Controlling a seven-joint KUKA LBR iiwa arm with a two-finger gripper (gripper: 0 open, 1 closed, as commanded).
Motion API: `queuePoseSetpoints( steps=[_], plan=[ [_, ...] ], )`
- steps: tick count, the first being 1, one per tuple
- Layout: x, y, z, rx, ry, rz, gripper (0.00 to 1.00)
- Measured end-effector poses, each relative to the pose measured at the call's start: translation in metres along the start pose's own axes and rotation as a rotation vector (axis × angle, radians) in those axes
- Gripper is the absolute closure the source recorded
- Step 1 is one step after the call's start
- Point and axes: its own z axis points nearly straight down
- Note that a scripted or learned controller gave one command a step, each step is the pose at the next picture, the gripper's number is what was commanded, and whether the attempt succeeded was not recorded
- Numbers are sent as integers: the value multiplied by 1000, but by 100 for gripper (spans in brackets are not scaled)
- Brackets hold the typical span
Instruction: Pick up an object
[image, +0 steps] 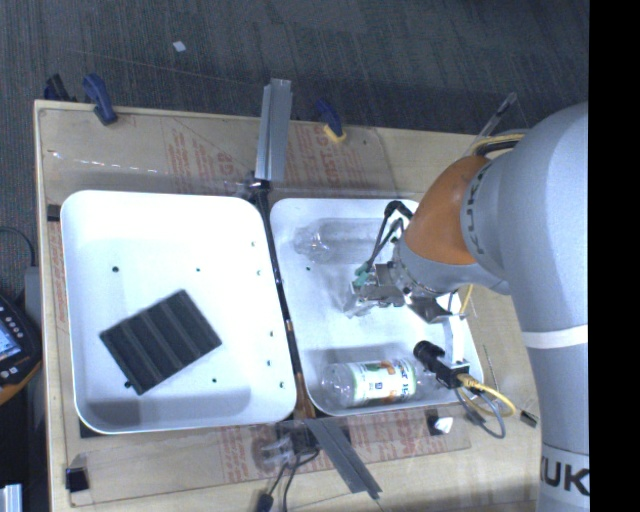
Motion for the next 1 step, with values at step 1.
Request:
queuePoseSetpoints(
  steps=[1],
  plan=[
    [-20,23,9,-1,0,-9,100]
  ],
)
